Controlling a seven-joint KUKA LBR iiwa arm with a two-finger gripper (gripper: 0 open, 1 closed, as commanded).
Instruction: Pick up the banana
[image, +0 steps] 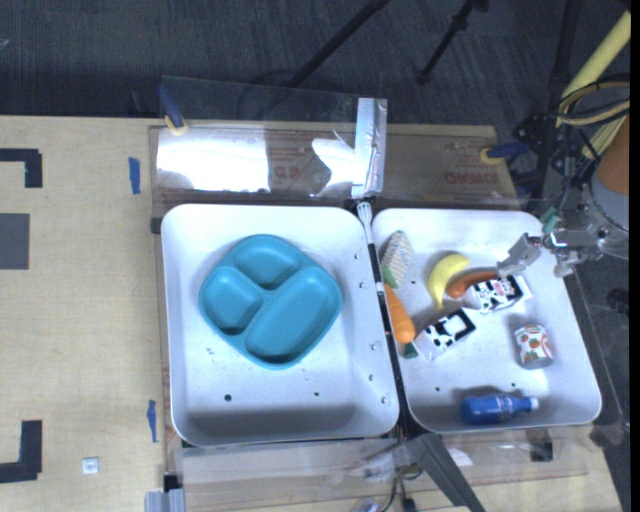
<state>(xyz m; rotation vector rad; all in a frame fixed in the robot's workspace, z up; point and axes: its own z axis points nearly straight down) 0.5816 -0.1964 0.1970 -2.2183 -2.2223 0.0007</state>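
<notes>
Note that the banana lies in the right bin, against an orange sausage. The gripper hovers near its right; jaw state cannot be determined. Grasp and lift remain outstanding.
</notes>
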